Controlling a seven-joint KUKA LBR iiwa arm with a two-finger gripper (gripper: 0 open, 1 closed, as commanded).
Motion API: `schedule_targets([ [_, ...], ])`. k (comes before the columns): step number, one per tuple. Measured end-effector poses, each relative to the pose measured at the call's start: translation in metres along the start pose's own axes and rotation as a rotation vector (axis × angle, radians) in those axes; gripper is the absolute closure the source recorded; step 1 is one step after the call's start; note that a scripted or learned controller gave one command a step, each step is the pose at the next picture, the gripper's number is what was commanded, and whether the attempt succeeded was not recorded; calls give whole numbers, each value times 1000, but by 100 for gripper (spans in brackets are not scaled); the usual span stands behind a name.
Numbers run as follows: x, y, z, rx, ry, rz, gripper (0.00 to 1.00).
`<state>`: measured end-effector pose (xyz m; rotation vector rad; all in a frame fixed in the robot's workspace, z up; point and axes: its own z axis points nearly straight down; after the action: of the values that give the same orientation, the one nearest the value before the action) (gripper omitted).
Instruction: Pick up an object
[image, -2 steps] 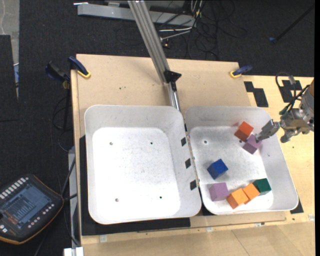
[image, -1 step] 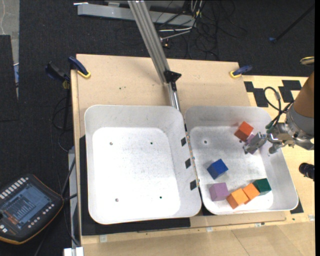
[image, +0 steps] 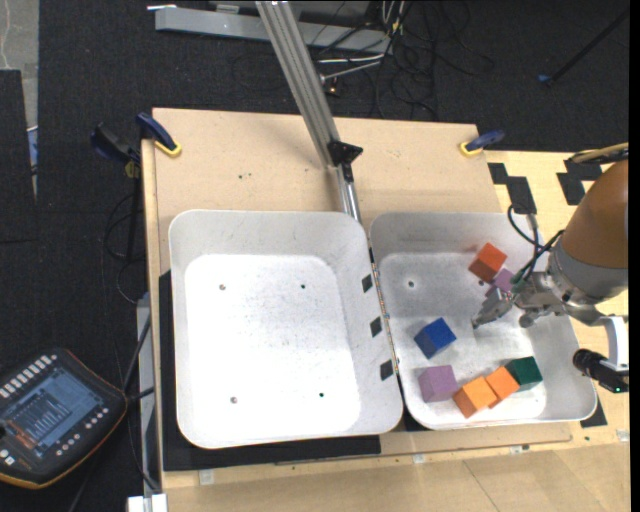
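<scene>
Now, at your far left a teach pendant lies on the dark floor beside the table. Moving right, you come to the left bin, a shallow white tray on the table. A slanted metal pole comes down from the top and ends near the seam between the two trays. Next is the right bin, and this is where you find the objects. A blue cube sits near the middle of it. Nearer the front wall a purple cube lies just beside an orange cube, and a green cube sits next to that one on its right. Toward the back right an orange-red cube stands apart from the rest, with a small purplish block just below it. The pincer hangs over the bin to the right of the blue cube, below the orange-red one, reaching in from your right. You cannot tell how far its tips are spread, and nothing is seen between them. Behind it you see the grey wrist and the orange band of the arm
</scene>
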<state>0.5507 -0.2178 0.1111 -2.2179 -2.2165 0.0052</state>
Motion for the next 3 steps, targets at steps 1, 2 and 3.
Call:
schedule_targets([
  [1, -1, 2, -15, -9, -3, 0, 100],
  [2, -1, 1, -57, -12, -4, -2, 100],
  [3, -2, 2, -93, -12, -4, -3, 100],
])
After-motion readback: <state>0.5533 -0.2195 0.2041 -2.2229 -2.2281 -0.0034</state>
